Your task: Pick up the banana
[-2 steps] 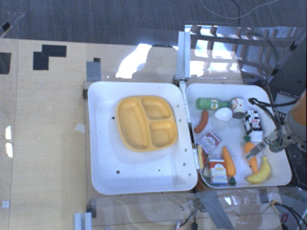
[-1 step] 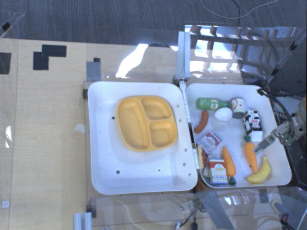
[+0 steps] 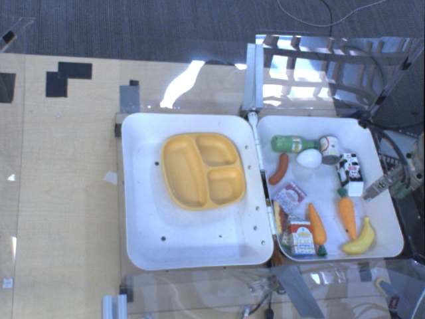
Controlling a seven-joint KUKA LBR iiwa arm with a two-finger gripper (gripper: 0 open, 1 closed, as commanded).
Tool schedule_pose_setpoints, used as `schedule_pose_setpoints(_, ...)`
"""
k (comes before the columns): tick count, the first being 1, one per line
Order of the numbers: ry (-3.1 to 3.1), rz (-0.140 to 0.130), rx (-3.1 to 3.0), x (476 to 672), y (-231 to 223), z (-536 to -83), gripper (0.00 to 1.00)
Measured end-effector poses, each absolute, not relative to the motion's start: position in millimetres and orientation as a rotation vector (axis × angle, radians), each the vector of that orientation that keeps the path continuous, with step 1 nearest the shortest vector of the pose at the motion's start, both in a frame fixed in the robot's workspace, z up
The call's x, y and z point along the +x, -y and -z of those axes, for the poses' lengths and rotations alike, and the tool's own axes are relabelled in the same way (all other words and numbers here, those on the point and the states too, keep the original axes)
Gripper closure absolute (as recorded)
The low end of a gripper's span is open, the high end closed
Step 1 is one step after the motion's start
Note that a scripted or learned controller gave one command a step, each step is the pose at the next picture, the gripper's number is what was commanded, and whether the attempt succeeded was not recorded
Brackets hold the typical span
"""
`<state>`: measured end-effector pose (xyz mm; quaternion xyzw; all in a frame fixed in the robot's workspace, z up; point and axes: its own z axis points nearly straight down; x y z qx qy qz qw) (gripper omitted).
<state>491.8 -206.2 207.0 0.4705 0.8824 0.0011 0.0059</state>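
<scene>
So, banana (image 3: 359, 239) sits in the front right corner of the right bin (image 3: 392, 178), just beside a carrot (image 3: 346, 218). Tool (image 3: 377, 187) hovers at the bin's right edge w/ nothing in it; can't tell how wide it's open. Approach step imo. Next it needs to drop down over the banana.

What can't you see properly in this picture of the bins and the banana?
- Gripper, camera view: cut off by the right edge and blurred, so its state is unclear.
- Small cartons near the right bin's front wall: labels too small to read.
- Banana's underside: hidden where it lies against the bin floor.
- Green bottle: label too small to read.
</scene>
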Motion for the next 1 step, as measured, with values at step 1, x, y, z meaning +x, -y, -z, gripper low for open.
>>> schedule_pose_setpoints(1,-2.762,-0.003,1.473,491.8,206.3,-206.9,0.0)
